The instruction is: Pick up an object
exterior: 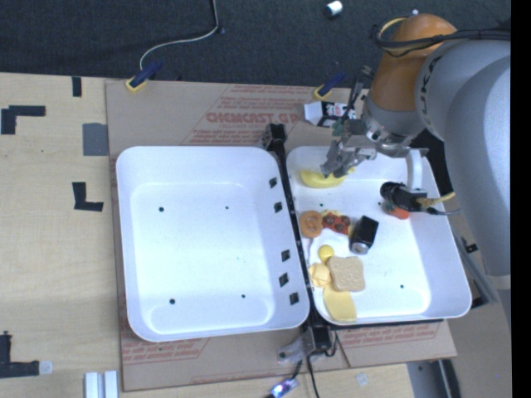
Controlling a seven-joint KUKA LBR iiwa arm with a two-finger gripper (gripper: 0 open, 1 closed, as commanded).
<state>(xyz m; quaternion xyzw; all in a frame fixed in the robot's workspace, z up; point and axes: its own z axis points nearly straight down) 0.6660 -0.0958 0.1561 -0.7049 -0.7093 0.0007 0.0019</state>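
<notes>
My gripper (335, 169) hangs low in the far left corner of the right bin (431, 293). Its tip is right at a yellow banana (319, 179) that lies on the bin floor, and it covers the banana's right end. Closer to the front lie a brown round pastry (311, 222), a red piece (337, 220), a black can (362, 234), a small yellow ball (325, 253), a slice of toast (347, 274) and a pale yellow wedge (338, 305).
The left bin (145, 172) stands beside the right one, with a black divider strip (286, 214) between them. The arm's grey body (473, 114) fills the upper right. A loose cable (178, 44) runs over the dark floor beyond the bench.
</notes>
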